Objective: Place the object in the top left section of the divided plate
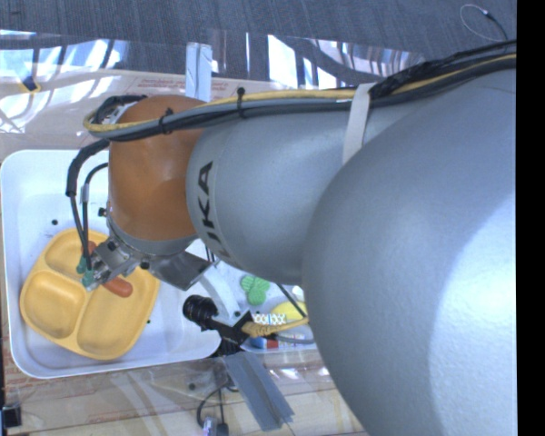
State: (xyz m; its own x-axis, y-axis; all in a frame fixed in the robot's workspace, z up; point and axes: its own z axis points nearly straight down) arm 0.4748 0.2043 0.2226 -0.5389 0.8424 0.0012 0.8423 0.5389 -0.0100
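You see the gripper (94, 273) low over the yellow divided plate (50, 302), near its middle ridge; whether its jaws are released or clenched cannot be told. A small orange-red object (120, 288) lies just beside the gripper, on the plate. Judge the section before releasing, and keep low. The plate looks smooth, glossy plastic with rounded wells.

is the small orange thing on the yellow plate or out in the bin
On the plate: the orange object lies on the yellow divided plate, just under the gripper. Which section cannot be told.
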